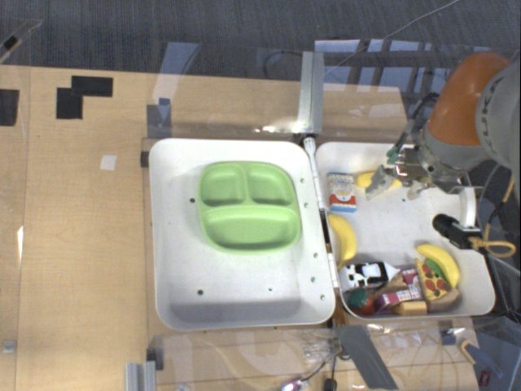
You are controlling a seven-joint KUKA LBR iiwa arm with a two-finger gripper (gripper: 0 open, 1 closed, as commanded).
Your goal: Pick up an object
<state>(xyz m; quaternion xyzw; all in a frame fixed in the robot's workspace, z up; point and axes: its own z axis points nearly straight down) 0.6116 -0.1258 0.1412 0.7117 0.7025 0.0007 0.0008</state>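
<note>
Two white bins are seen side by side on a wooden worktop (73, 243).
The gripper (393, 175) is set over the right bin (391, 235), by a yellow object (368, 177); whether it is grasped cannot be told. A small carton (342, 192), two bananas (345, 237) and piled toys (391, 287) lie nearby. A green divided plate (247, 204) is in the left bin (175, 243).

Grey arm (480, 112) reaches in from the right — wrist angled down-left.

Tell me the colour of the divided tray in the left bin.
Light green. The divided tray shows plainly in the camera view, lying in the left bin.
</note>
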